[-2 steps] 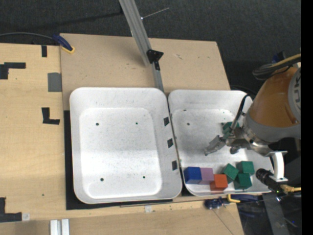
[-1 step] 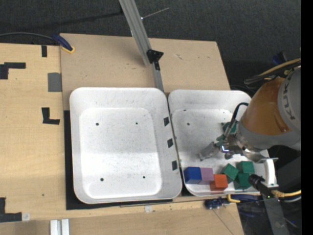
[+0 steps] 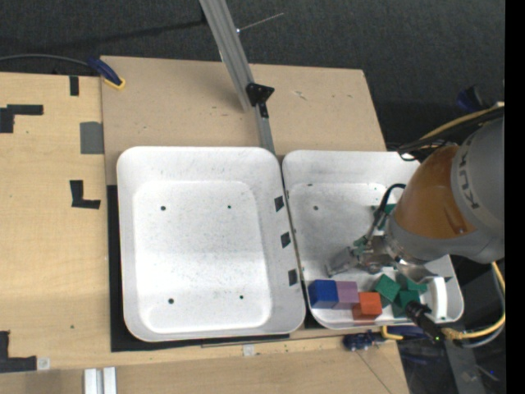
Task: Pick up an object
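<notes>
I see wooden bench (image 3: 205,105) under two white bins: left bin (image 3: 197,240), right bin (image 3: 344,175). Grey metal pole (image 3: 230,43) slants from top centre. Black tape marks (image 3: 25,117) at left edge. Blue-yellow clamp (image 3: 108,72) upper left.

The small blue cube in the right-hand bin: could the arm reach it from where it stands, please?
Probably yes: the small blue cube lies uncovered at the group's left end, beside the end effector, with bare bin floor above it.

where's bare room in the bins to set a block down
The whole left bin floor is bare, rim to rim. In the right bin, the far half is free, between its far rim and the gripper. Its near edge is crowded: blue block, purple block, orange block, green blocks.
</notes>
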Available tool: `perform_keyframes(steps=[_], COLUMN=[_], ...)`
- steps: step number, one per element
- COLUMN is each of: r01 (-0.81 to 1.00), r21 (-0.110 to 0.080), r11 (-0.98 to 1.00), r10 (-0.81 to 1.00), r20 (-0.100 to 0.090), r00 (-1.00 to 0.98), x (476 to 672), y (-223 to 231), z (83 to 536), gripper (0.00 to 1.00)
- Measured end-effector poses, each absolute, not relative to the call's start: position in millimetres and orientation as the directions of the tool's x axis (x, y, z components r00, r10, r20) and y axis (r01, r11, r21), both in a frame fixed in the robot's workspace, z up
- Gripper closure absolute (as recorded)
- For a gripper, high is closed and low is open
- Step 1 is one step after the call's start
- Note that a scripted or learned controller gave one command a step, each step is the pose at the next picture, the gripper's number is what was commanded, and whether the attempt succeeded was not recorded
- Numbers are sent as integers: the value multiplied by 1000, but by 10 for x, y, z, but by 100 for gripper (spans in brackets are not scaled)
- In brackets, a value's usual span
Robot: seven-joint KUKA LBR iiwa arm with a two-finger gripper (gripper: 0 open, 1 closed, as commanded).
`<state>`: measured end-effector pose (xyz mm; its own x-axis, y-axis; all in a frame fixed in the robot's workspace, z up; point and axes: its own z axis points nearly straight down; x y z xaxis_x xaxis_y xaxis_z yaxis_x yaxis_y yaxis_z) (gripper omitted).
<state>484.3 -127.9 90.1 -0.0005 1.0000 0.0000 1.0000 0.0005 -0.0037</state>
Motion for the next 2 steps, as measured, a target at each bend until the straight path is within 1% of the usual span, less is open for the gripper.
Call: perform_keyframes(steps=[1, 2], r01=[1000, 1000], r21=[-4, 2], r11=[1, 1], r10=[1000, 1000], r20=[2, 0], r00=[-1, -1], x=[4843, 4848], y=[-1270, -1257], z=[1010, 1424], gripper=[100, 100])
